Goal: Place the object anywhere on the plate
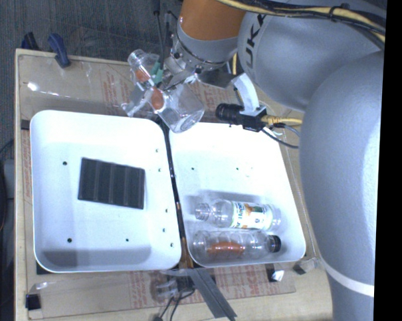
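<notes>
A dark grey ribbed rectangular plate lies flat in the left bin. Two clear plastic bottles lie side by side on their sides in the near part of the right bin. One bottle has a white and orange label; the other bottle has a black cap and something reddish inside. My gripper hangs above the far edge of the bins, over the seam between them, well away from the bottles. Its clear parts, with small orange and green bits, blur together, and nothing can be made out in it.
The grey arm covers the upper right of the view and the right side of the bench. A black connector with cables sticks out near the right bin's far edge. A blue clamp sits at the far left corner. A metal bracket lies in front of the bins.
</notes>
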Robot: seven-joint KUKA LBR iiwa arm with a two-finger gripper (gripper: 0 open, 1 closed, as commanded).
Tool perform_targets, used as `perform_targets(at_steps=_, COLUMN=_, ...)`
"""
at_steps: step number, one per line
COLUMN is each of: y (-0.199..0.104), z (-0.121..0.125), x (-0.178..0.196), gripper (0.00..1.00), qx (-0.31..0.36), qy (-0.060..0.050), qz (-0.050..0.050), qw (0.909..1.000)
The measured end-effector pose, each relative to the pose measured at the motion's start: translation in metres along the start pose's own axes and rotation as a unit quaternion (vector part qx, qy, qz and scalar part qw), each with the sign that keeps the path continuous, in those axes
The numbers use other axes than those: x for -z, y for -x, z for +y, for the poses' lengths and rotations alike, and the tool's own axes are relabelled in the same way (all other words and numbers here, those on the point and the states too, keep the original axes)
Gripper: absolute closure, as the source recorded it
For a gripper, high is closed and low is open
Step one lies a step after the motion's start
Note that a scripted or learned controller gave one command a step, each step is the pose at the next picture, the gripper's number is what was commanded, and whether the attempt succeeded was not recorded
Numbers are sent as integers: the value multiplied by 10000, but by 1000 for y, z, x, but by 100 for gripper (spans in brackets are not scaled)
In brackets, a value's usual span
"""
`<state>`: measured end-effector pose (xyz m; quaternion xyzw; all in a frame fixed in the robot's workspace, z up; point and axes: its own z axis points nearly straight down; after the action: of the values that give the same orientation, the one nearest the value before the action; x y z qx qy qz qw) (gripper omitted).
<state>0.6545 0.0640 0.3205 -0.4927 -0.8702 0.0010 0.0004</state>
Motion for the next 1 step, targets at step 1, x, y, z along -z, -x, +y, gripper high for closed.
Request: perform_targets(at_steps=1, y=-23, z=16, x=-1, gripper=0, qx=1556, qy=14, qz=-11, qw=9878)
